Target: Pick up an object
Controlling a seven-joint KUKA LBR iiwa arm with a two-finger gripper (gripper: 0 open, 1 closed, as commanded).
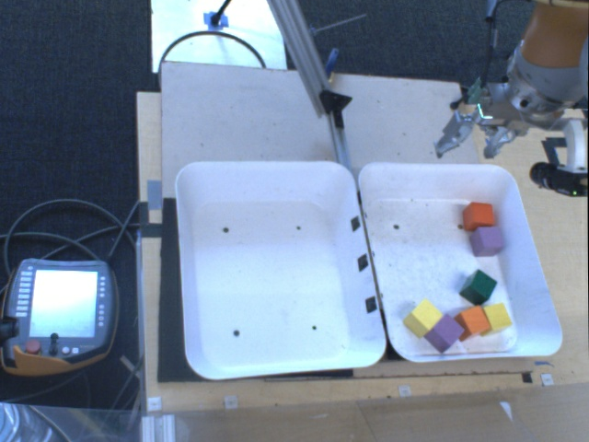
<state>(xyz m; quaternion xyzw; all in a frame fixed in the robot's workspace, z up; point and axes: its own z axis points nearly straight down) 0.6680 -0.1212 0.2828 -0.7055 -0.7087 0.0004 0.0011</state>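
The right bin holds several small blocks. An orange block and a purple block sit near its far right wall. A dark green block lies lower down. At the front right cluster a yellow block, a purple block, an orange block and a yellow block. My gripper hangs above the bench just beyond the right bin's far edge, open, with nothing between its fingers.
The left bin lies beside the right one. A slanted metal pole crosses the bench behind the bins. A teach pendant with cables rests at the far left. A black fixture sits at the right edge.
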